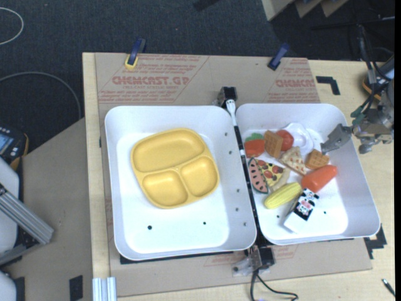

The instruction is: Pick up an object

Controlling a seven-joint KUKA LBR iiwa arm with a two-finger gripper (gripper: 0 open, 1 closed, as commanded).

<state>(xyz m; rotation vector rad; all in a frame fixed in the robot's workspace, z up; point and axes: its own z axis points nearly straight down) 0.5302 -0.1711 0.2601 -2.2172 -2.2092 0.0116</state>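
The right bin [351,212] holds a pile of toy food. In it are a red tomato [254,147], a brown waffle piece [274,144], a pizza slice [271,170], a watermelon slice [256,178], a yellow corn cob [282,195], an orange-red pepper [319,177], and a small black-and-white carton [301,209]. My gripper [345,147] hangs over the bin's right side, just right of a waffle [316,160] and above the pepper. It stands open, with nothing between its fingers.
A yellow three-compartment plate [174,168] lies in the left bin [119,218]. A black divider strip [241,168] runs between the bins. A white crumpled piece [302,134] sits at the back of the pile. Clamps [131,55] hold the cardboard at the far edge.
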